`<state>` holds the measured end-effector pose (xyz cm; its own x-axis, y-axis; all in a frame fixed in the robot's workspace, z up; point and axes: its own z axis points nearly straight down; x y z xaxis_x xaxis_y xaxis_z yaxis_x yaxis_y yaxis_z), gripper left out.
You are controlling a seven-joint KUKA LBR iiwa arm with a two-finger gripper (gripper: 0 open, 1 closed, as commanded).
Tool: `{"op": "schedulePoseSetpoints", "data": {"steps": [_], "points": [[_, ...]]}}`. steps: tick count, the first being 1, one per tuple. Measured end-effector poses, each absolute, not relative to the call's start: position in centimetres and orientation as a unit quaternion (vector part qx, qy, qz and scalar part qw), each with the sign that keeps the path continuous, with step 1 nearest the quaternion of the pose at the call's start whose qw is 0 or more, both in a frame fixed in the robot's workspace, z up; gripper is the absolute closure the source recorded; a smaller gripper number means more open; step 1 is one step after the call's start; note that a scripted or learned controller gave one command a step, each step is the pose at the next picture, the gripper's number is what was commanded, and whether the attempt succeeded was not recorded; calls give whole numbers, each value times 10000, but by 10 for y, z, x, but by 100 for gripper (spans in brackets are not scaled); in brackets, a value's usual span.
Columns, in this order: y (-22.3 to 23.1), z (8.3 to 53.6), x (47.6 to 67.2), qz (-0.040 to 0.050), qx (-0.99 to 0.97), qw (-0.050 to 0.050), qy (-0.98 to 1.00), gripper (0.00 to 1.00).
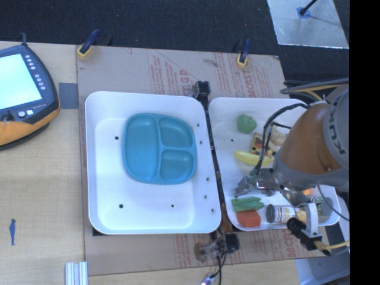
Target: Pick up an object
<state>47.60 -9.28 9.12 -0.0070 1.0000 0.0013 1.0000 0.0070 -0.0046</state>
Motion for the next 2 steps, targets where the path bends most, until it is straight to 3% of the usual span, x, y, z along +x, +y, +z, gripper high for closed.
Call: {"op": "schedulePoseSetpoints", "data": {"steps": [2], "points": [[-97,91,476,10,-7048,5,-7095,0]]}}
